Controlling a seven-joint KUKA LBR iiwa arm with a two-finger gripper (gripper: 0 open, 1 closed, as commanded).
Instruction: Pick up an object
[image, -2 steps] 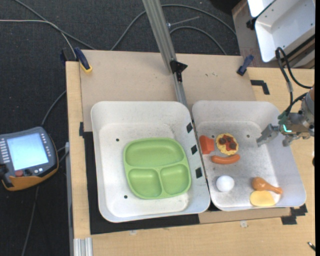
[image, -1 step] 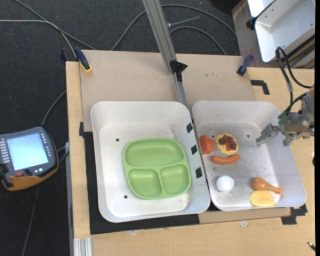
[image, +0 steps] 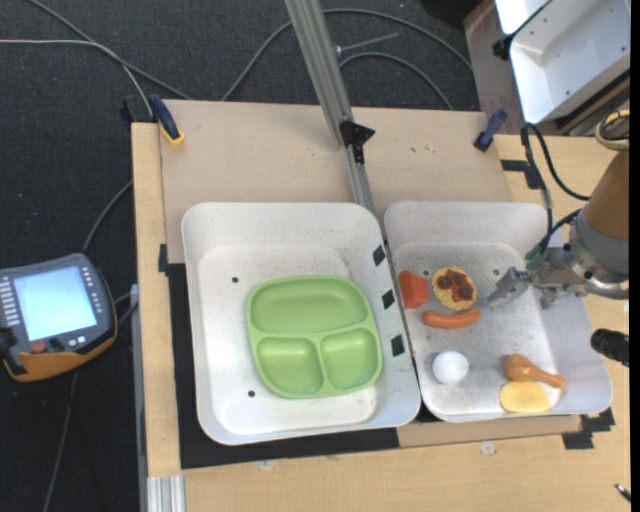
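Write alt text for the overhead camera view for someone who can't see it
The arm's gripper hovers over the right bin, near toy foods: pizza, hot dog, white ball, drumstick. The left bin holds a green divided plate.

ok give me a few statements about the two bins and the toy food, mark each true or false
1. The green divided plate lies in the left bin. True.
2. The white ball sits in the same bin as the green divided plate. False: it lies in the right bin, below the sausage.
3. The small pizza lies just above the sausage. True.
4. The tool is over the left bin. False: it is over the right bin, to the right of the small pizza.
5. The drumstick lies near the right bin's lower right corner. True.
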